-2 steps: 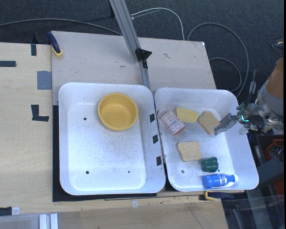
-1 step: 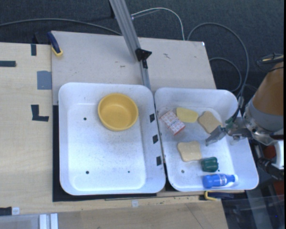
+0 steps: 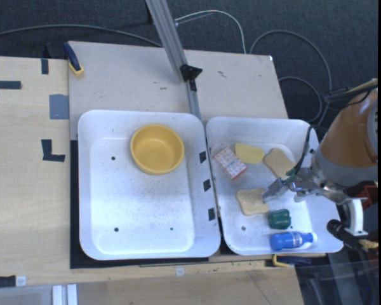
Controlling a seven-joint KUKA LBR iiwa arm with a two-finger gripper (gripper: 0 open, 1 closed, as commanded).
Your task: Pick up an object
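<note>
— Left bin (image 3: 95, 189)?
— Holding a yellow bowl (image 3: 157, 148), upright, toward the back, well apart from everything else.

— Right bin (image 3: 260, 124)?
— Crowded. At the back, a pale yellow piece (image 3: 249, 152); just beside it to the left, a small box with a red-and-white pattern (image 3: 230, 162); to the right, a tan slab (image 3: 280, 162). Nearer the front, a tan toast-shaped piece (image 3: 251, 201), then a dark green object (image 3: 279, 219), then a blue bottle (image 3: 291, 240) lying on its side along the front wall.

— And the pincer (image 3: 274, 191)?
— Reaching in from the right, low over the right bin, between the tan slab and the dark green object. Fingers (image 3: 270, 192) apparently slightly apart, tips right at the right edge of the toast-shaped piece. Nothing seen clamped between them. Touching that piece or merely just beside it: cannot tell.

— The arm (image 3: 346, 145)?
— Orange band and grey wrist over the bin's right wall.

— Around the bins?
— Tabletop (image 3: 25, 170) of pale wood to the left with dark tape marks; a grey metal post (image 3: 168, 27) slanting up from between the bins; cables (image 3: 273, 49) on the dark floor behind.
</note>
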